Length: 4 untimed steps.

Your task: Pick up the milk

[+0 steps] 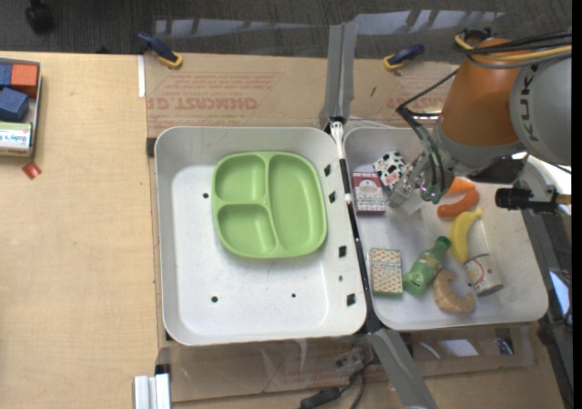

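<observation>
Pincer (420, 187), metallic and partly blurred, hangs low in the right bin (509, 303); whether it is released or clenched cannot be told. Milk (391, 166), a small carton with black cow patches on white, stands just left of the pincer, near the bin's back wall; contact cannot be judged. Boxy red carton (368, 194) sits further left. Orange rounded piece (457, 198) lies just right of the pincer, with a curved yellow banana (466, 233) below it. Nearer the front: green bottle (426, 269), patterned flat packet (386, 271), knobbly brown pastry (452, 291), small can (484, 275). Left bin (182, 244) holds a smooth green plate (269, 204) with three sections. Wooden surface (73, 262) at far left
</observation>
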Tool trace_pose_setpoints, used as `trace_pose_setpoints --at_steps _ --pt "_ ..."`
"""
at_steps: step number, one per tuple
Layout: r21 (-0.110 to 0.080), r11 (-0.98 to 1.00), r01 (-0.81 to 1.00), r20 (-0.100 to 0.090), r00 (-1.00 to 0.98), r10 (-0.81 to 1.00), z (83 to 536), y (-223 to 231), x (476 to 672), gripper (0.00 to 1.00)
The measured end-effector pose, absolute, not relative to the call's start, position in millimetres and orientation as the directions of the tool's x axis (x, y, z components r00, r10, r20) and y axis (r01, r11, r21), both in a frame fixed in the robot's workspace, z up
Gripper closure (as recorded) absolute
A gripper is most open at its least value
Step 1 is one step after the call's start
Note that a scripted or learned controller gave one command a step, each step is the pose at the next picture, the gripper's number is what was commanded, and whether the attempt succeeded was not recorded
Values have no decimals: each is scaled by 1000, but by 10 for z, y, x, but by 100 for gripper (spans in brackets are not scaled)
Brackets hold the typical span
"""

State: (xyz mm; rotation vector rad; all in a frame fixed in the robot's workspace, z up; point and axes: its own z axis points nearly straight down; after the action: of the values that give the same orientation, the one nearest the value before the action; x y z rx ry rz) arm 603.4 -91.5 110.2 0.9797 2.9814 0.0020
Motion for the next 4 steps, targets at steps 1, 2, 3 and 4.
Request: trace_pose_setpoints --at_steps 1,2,3,4 --pt "1 984 179 -1 -984 179 922 -1157 5818 100" --pt "1 998 -65 -1 -998 -65 921 -1223 5193 100" --pt "0 996 -84 -6 -996 -84 2233 -872 5454 100" --pt "-1 995 -97 -12 -995 -97 955 -925 5426 100"
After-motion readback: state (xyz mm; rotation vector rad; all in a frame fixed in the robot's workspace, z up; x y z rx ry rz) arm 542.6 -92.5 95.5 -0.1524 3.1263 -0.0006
